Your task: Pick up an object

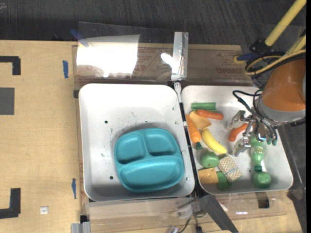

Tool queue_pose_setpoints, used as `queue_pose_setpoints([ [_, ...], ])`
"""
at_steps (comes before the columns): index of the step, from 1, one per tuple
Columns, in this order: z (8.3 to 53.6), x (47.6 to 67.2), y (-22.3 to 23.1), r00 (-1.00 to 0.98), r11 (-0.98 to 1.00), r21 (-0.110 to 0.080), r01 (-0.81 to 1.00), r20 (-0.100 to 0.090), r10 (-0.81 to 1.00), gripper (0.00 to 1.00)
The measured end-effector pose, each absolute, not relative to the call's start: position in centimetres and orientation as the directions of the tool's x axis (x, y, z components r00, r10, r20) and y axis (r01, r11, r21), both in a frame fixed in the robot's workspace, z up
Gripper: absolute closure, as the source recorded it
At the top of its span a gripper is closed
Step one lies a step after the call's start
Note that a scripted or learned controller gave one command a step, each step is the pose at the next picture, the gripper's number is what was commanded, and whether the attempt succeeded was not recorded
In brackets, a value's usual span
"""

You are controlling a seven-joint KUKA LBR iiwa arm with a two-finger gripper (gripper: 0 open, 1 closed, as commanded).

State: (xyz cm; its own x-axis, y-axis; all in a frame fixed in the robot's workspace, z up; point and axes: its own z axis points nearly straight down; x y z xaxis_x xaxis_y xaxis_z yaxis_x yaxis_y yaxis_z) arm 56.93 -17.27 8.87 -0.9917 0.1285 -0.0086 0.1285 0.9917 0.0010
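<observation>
Honestly, from where I stand I cannot tell how the metal two-finger gripper [249,136] is set; its tip is a tangle of shiny parts low over the right-hand shallow white bin [282,178]. Just beside that tip, on its left, lies a small orange-red plastic piece [237,131], close enough that it may be touching, though nothing shows it actually held. Just below the tip sits a green plastic toy vegetable with a knobbly stem [258,166].

Further left in the same bin are a yellow plastic banana [213,142], an orange plastic carrot [194,130], a red-orange chilli-shaped toy [210,114], a green bean-like stick [203,105] and a speckled beige block [229,168]. The left-hand white bin [97,106] holds a teal divided plastic plate [148,159].

My guess is the orange-red piece is the nearest candidate. It looks light, hard and hollow, so smooth and likely to squirt out of a pinch near its end; closing across its middle, on the narrow width, seems the safest hold.
</observation>
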Motion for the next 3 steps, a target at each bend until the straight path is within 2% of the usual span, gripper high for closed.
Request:
queue_pose_setpoints([
  [1, 8.9, 57.6, -16.1, -0.974, 0.974, 0.0, 0.226, -0.012, 0.226, 0.0],
  [2, 8.9, 58.1, -16.6, -0.986, 0.986, -0.001, 0.167, -0.012, 0.167, 0.0],
  [3, 10.3, 58.5, -16.6, -0.986, 0.986, -0.002, 0.165, -0.027, 0.165, 1.0],
])
